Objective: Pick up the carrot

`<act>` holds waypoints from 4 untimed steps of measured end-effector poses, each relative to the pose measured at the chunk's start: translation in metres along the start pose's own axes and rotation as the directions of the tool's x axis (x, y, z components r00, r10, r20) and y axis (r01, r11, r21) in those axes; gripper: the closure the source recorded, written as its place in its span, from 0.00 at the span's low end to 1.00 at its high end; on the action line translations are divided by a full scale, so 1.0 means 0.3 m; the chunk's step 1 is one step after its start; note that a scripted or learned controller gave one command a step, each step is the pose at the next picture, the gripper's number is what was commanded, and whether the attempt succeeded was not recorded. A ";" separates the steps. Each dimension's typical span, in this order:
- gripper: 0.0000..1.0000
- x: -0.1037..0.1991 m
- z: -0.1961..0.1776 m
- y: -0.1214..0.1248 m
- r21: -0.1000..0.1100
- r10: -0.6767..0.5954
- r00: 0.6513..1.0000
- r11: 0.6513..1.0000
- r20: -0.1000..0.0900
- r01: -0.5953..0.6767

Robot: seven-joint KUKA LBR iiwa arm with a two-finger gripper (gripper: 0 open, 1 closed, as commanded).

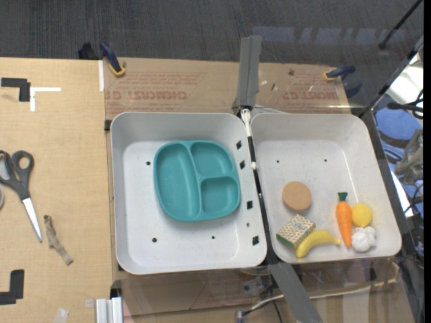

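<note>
In the camera view, the carrot (pixel 344 222) was seen upright at four o'clock in the right bin (pixel 316 136), just beside a lemon (pixel 362 214), above a garlic bulb (pixel 363 239). The pincer's state could not be told.

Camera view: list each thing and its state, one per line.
Orange carrot with green top: lying in right white bin, green end toward the far wall.
Yellow banana: lying beside carrot.
Yellow lemon: resting right of carrot.
Teal divided plate: flat in left white bin.
Grey scissors: closed.
</note>
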State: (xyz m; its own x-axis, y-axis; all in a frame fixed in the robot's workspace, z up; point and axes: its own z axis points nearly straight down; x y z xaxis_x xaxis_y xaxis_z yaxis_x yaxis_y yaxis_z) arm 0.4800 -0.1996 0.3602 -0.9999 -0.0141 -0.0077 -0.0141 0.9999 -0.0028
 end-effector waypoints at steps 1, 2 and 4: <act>1.00 -0.061 0.507 0.215 -0.003 0.005 1.000 1.000 -0.005 -0.005; 1.00 -0.034 0.344 0.009 -0.002 -0.046 0.999 0.999 -0.002 0.046; 0.00 -0.020 0.741 0.000 -0.003 -0.104 0.995 0.995 -0.006 0.104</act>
State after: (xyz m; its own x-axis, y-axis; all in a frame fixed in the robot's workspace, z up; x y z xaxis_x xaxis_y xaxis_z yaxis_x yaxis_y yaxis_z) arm 0.4878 -0.2001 0.1379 -0.9931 -0.1176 -0.0018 -0.1176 0.9931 -0.0001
